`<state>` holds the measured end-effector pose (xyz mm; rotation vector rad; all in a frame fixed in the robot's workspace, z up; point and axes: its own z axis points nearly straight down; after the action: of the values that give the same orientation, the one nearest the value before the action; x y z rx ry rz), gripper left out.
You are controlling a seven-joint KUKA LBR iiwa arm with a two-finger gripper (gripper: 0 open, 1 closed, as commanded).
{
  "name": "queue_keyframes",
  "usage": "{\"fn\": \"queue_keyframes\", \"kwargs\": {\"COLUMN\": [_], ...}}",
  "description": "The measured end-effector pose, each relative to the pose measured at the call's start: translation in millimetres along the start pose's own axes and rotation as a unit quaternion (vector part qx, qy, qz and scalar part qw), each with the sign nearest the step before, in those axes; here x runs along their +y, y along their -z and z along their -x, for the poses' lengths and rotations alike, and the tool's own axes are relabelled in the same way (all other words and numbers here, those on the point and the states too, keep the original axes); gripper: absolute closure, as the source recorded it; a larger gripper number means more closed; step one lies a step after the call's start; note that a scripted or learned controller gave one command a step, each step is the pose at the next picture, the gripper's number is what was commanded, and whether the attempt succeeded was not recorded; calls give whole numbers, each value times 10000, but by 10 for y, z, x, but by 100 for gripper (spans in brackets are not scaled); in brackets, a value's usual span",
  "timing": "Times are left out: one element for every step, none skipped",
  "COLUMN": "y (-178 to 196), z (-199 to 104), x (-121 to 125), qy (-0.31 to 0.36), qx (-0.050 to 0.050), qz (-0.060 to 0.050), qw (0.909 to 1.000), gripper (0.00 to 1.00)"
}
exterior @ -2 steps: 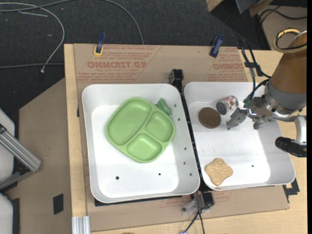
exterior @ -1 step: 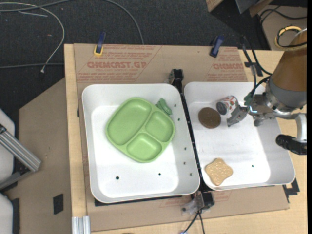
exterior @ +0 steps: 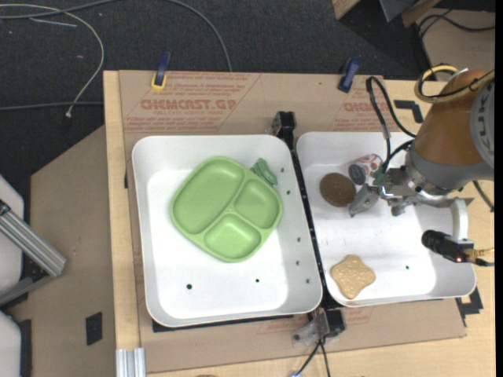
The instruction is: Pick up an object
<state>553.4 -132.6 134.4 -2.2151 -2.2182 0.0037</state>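
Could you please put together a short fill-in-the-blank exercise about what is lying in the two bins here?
1. The green divided plate lies in the ____ bin.
2. The plate has ____ compartments.
3. The tan cracker-shaped piece lies near the ____ edge of the right bin.
4. The gripper hangs beside a round ____ object.

Missing words: left; three; front; brown

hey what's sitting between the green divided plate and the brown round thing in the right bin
In the camera view, the adjoining bin walls lie between the green divided plate and the brown round object, plus bare white bin floor.
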Motion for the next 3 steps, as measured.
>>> {"fn": "queue_keyframes", "kwargs": {"y": [-522, -384, 163], "z": [-6, -4, 86], "x": [-2, 12, 79], "qy": [-10, -9, -6], "qx": [-4, -10, -25], "qz": [7, 36, 64], "qw": [10000, 10000, 10000], "gripper": [0, 100, 100]}}
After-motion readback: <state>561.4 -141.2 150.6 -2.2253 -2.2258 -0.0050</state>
